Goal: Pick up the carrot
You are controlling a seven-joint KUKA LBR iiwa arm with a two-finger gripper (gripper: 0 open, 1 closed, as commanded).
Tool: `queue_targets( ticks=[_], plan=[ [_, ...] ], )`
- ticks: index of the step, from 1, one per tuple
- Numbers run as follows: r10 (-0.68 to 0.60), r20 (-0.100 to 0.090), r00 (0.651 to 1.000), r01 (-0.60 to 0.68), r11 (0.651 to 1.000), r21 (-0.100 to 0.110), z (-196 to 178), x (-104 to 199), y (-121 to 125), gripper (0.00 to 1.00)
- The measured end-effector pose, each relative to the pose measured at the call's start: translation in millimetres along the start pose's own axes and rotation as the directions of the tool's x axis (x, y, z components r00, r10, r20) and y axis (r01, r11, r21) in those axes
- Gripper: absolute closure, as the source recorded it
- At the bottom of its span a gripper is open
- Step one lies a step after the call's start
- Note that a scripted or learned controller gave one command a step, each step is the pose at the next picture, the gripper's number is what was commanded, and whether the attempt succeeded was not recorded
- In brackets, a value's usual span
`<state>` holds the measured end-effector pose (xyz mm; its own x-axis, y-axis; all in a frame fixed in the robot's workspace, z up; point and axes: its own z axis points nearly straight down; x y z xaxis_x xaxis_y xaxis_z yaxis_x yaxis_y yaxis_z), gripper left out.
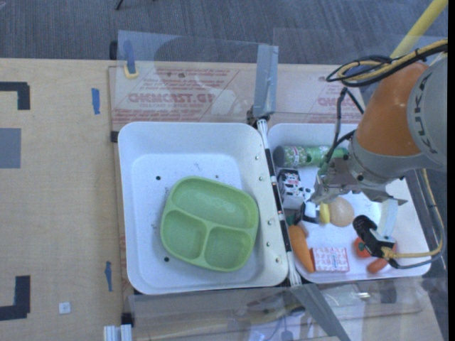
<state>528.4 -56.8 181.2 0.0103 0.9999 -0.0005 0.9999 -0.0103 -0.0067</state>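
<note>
Plywood makes up the surface (57, 212), pale and flat, marked with black tape corners and small blue tape strips, and beyond its far edge runs grey carpeted floor (320, 6). Clear plastic sheets (192, 69) stand behind the two bins, joined by grey tape.

Over the right bin (409, 265) hangs the arm (398, 119), its orange band glossy and rounded, black and yellow cables looping above it. The end effector (328, 190) sits low among the clutter, and whether its fingers are open or closed I cannot tell from this angle.

Just below and a little to the left of the end effector lies the carrot (301, 247), a smooth orange taper set lengthwise against the bin's left wall. Right beside the carrot, a flat red-and-white packet (330, 258). Near the end effector's lower right, a pale rounded egg-like object (341, 212) with a yellow piece (324, 214) touching it. Above the end effector, a green bottle (302, 155) on its side.

Well to the left, the other bin (142, 148) is white, shallow, round-cornered, and carries a matte green divided plate (210, 223) with three compartments.
</note>
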Motion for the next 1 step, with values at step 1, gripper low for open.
queue_targets(
  ticks=[1],
  plan=[
    [0.223, 0.001, 0.975, -0.223, 0.975, -0.002, -70.8, 17.4, -46.2, 1.00]
  ],
)
